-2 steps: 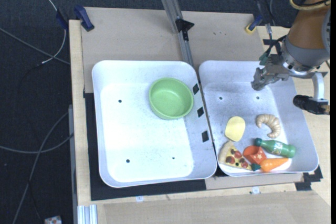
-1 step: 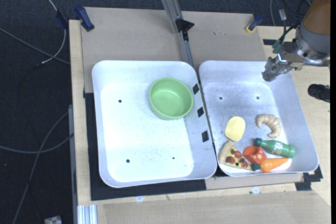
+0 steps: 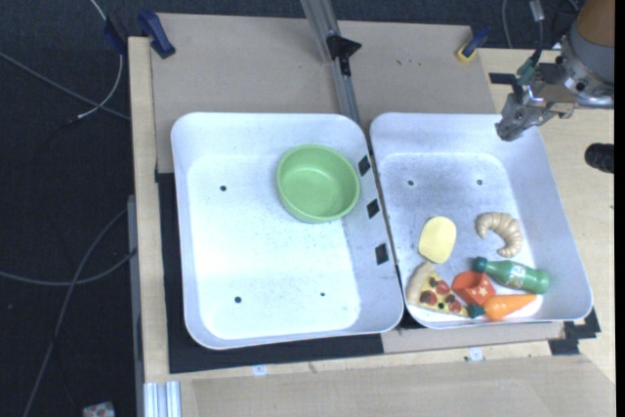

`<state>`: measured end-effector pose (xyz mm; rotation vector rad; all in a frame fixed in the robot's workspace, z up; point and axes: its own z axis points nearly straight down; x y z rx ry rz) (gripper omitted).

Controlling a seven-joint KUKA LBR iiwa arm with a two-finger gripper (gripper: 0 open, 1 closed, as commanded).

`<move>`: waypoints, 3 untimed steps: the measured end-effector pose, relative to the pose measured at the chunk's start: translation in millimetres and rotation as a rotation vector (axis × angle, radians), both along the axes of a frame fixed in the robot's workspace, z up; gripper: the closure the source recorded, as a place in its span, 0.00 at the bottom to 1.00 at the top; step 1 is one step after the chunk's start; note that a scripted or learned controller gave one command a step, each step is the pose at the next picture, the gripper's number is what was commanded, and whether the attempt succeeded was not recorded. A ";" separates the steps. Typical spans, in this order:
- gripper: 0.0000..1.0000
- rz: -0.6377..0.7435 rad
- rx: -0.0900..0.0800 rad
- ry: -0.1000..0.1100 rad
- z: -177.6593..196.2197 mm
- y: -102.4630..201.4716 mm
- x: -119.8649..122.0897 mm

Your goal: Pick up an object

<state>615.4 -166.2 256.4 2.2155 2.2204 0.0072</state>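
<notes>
Currently the claw [image 3: 512, 126] hangs at the far right corner of the right bin [image 3: 547, 176], just over its rim, carried by the arm [image 3: 596, 34] that enters from the right. Whether the claw is released or clenched cannot be told from this angle; nothing is seen in it.

Nearest objects, working outward: all candidates in this bin lie in its near half, well apart from the claw. The croissant [image 3: 500, 231] is closest, with the yellow piece [image 3: 437, 238] beside it to the left. Below them sits a tight cluster — the green bottle [image 3: 513, 274], the red piece [image 3: 472, 287], the carrot [image 3: 510, 305] and the pizza slice [image 3: 434, 292], several of them touching or overlapping against the near wall.

Further out, the left bin [image 3: 210, 210] holds one green bowl [image 3: 316, 183] near its far right area, standing alone. Both bins rest on the surface [image 3: 254, 63].

Step in hand, as judged: approach. No object is selected or contacted yet, so the task is at its start.

Next move calls for:
- A translation toward the near half of the right bin, then a descent over one target.
- A free-standing target is preferable — the croissant or the yellow piece, each with clear space around it.
- The cluster is the riskier choice: crowded neighbours could block a clean grip.
</notes>
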 end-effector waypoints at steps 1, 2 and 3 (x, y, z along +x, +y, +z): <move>1.00 0.004 0.005 0.011 6.9 59.3 -0.9; 1.00 0.003 0.006 0.019 10.3 113.6 -12.3; 1.00 0.004 0.006 0.022 -10.1 169.4 -15.1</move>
